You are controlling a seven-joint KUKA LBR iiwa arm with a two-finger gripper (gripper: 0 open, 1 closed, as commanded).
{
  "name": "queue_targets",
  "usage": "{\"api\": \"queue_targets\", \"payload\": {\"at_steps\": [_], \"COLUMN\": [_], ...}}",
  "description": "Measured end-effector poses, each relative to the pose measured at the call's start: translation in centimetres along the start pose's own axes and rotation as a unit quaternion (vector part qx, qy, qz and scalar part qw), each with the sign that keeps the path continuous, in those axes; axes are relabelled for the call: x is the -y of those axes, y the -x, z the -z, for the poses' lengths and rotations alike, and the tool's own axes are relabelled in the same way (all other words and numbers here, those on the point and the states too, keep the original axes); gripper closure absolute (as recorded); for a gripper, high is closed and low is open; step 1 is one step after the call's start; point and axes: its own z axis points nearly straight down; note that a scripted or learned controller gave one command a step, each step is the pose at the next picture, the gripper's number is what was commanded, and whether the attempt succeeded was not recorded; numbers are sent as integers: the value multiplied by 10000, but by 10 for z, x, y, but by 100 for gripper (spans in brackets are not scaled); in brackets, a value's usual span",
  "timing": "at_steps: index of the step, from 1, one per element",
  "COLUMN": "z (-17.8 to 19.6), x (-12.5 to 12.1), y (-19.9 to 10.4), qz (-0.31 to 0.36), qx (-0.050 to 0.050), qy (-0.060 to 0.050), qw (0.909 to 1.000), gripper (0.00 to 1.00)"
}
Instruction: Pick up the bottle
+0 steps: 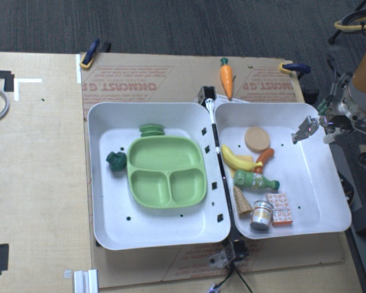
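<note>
The bottle (pixel 256 180) is small and green and lies on its side in the right bin (pixel 317 188), its cap pointing right. It rests between a banana (pixel 239 159) above it and an ice cream cone (pixel 242 201) below it. My gripper (pixel 306 129) hangs over the bin's upper right corner, well up and to the right of the bottle, with nothing seen in it. The arm's wrist (pixel 354 105) reaches in from the right edge.
Around the bottle in the right bin are a tan round cookie (pixel 257 138), an orange sausage (pixel 265 156), a tin can (pixel 261 215) and a small box (pixel 282 209). The left bin (pixel 104 212) holds a green divided plate (pixel 168 173) and a broccoli (pixel 116 160). A toy carrot (pixel 226 77) lies behind the bins.
</note>
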Motion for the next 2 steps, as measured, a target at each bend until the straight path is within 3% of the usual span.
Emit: {"api": "queue_targets", "payload": {"at_steps": [1,2], "z": [10,21], "x": [0,68], "y": [0,24], "qz": [12,625], "qx": [5,1], "qy": [3,3], "qw": [10000,9980], "gripper": [100,100]}}
